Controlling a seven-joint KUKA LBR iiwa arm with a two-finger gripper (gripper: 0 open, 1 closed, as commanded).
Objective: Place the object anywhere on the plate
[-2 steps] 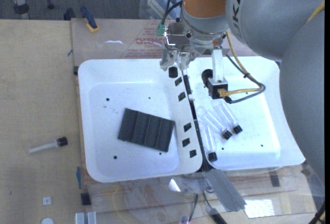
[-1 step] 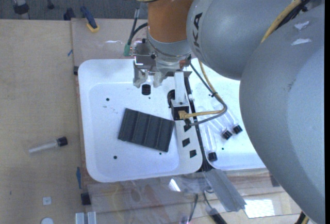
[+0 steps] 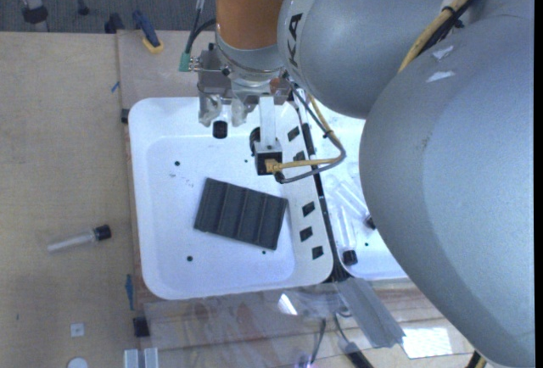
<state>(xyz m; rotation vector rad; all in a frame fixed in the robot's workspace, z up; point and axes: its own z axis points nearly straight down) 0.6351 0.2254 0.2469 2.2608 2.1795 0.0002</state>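
Note:
A dark grey ribbed plate [image 3: 242, 214] lies flat and slightly turned in the middle of the left white bin [image 3: 161, 273]. My gripper [image 3: 224, 119] hangs over the far part of that bin, up and a little left of the plate. A small tube with a black cap [image 3: 220, 130] sticks out downward between the fingers [image 3: 208, 110], and the gripper is shut on it. The cap is apart from the plate and well short of the plate's far edge.
The right bin [image 3: 373, 271], mostly hidden under the arm, holds clear tubes [image 3: 346, 222]. A black strip with white marks [image 3: 310, 205] runs between the bins. A loose capped tube [image 3: 81, 237] lies on the wooden bench to the left. A blue clamp [image 3: 149, 34] sits behind.

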